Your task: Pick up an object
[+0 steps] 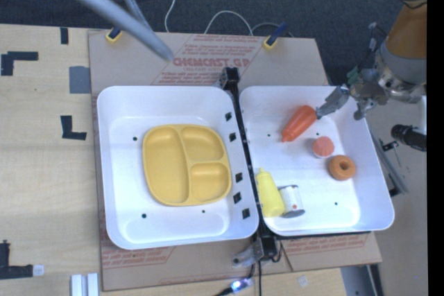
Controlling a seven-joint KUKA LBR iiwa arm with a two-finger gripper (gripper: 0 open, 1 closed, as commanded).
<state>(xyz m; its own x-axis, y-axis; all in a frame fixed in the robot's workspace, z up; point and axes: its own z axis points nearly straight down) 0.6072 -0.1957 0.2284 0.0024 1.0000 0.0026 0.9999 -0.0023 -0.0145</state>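
Tabletop [41, 149] with two white bins, left bin [118, 218] holding a yellow divided plate [186, 164], right bin [361, 215] holding carrot [299, 122], doughnut [341, 167], pincer [345, 104] spread wide, empty, beside carrot.

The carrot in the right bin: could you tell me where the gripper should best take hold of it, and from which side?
Grip the carrot across its thick middle, coming straight down from above. It lies flat and slanted, tapering toward the bin's centre, with free floor along both long sides. The gripper hangs by its upper right end.
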